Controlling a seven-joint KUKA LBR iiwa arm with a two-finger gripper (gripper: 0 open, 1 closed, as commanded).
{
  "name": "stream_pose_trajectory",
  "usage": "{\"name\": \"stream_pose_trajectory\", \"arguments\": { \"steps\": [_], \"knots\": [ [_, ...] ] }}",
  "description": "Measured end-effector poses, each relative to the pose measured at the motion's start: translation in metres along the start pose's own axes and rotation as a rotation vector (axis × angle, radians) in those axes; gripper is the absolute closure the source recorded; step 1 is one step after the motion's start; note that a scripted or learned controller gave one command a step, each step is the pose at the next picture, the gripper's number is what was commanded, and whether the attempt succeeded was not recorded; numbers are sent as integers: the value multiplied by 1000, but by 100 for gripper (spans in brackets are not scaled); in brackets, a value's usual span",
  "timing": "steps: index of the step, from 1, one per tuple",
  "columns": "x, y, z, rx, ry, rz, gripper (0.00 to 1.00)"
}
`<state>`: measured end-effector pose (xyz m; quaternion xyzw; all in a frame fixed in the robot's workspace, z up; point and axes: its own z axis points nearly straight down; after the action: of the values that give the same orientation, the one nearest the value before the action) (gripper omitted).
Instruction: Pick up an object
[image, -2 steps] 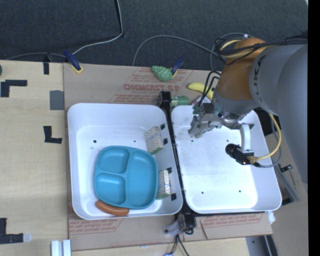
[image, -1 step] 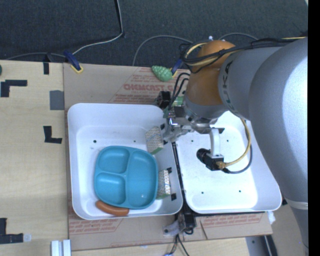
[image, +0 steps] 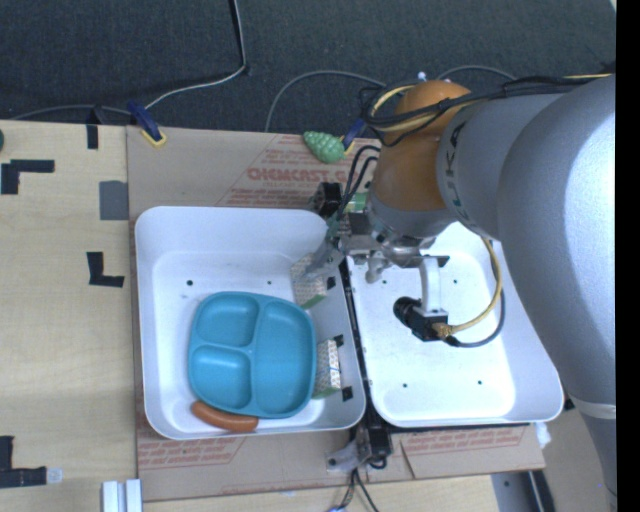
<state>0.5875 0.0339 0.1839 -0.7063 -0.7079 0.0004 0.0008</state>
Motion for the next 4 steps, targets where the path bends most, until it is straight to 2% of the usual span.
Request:
{"name": "stream_pose_trajectory", "arguments": {
  "steps": [2,3,4],
  "knots": [
    [-107,35,0,-1,-2,2,0],
    [-148,35,36,1,-2,3,0],
    [-128,57,98,-3,-2,1,0]
  ]
}}
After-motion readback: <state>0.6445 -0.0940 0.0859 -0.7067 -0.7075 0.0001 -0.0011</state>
